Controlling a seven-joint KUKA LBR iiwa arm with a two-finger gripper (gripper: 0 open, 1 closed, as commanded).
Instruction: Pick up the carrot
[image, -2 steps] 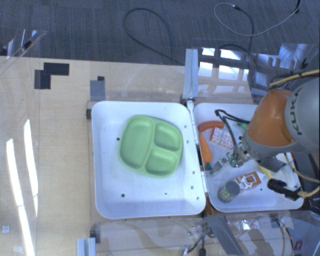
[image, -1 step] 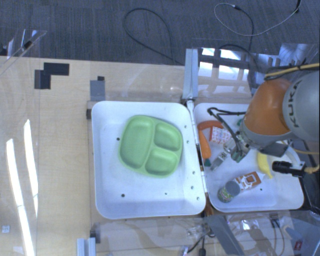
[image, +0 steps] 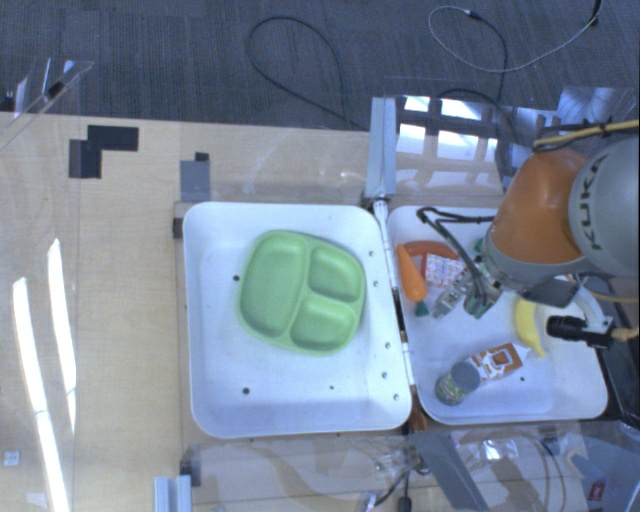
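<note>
Orange carrot lies in the right bin, against its left wall near the upper corner; long axis runs roughly along that wall, the narrower end toward the bottom of the view, the broader end toward the top. Gripper sits low just beside the carrot, over a red-and-white packet; whether its fingers are spread or pressed together, cannot tell; nothing seen pinched between them. Arm hides the bin's upper right part; banana partly covered by it; can lies on its side near the front. Green divided plate sits in the left bin.
</note>
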